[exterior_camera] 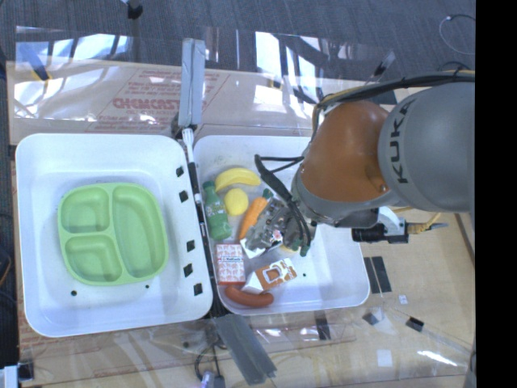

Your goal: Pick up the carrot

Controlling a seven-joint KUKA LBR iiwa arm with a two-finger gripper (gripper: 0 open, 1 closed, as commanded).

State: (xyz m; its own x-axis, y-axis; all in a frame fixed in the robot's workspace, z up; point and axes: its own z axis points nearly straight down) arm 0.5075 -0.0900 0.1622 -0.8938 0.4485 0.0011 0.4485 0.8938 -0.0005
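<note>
The orange carrot [252,216] lies at a slant in the right bin [343,285], just right of a yellow lemon. My gripper [273,231] hangs low over the bin, right beside the carrot's lower end and partly over it. The grey arm with its orange band reaches in from the right and hides the bin's right half.
Around the carrot lie a banana [237,176], a lemon [235,201], a green bottle [215,211], a red-and-white packet [230,263], an orange packet [275,274] and a sausage [249,299]. The left bin [36,217] holds a green divided tray [111,233].
</note>
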